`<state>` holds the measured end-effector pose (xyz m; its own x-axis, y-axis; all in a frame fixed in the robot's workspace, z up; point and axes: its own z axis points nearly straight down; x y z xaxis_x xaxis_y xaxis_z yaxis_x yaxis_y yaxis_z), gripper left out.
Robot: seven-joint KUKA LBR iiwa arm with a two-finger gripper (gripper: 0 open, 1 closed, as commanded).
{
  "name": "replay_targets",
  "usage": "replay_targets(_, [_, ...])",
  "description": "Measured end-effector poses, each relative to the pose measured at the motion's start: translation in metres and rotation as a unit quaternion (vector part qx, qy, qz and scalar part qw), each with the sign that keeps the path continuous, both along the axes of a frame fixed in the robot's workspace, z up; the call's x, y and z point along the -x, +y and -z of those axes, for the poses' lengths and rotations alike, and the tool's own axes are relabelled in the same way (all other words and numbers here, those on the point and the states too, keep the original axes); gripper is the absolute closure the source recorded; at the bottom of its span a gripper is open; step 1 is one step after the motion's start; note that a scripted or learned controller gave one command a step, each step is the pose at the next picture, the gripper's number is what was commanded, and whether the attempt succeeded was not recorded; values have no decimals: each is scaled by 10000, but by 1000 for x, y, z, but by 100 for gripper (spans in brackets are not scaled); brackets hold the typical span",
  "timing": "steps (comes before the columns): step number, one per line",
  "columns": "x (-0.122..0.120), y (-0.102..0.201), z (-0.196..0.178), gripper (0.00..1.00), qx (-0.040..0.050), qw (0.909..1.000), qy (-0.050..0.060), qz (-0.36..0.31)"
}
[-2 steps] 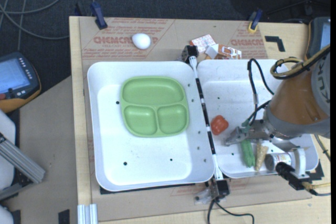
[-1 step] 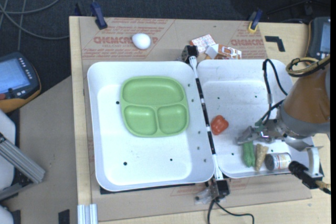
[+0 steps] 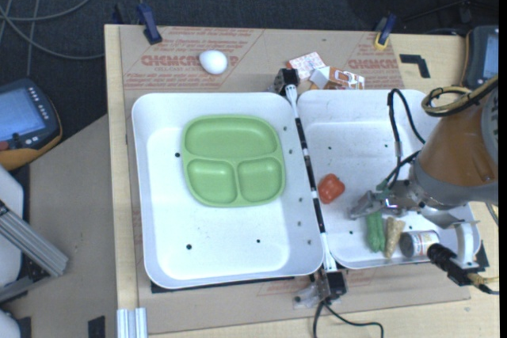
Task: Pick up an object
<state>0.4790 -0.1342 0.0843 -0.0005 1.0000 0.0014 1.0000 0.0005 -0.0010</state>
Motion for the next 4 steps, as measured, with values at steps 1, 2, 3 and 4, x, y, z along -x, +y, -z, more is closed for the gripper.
replay_targets(1, [0,2,0,0,0,10000,-1,6])
replay_targets(2, [0,-1,0,0,5,10000,-6,3])
replay_targets(3, [0,-8,0,0,8,10000,-9,5])
replay_targets(4, [0,9,0,0,0,10000,2,-4])
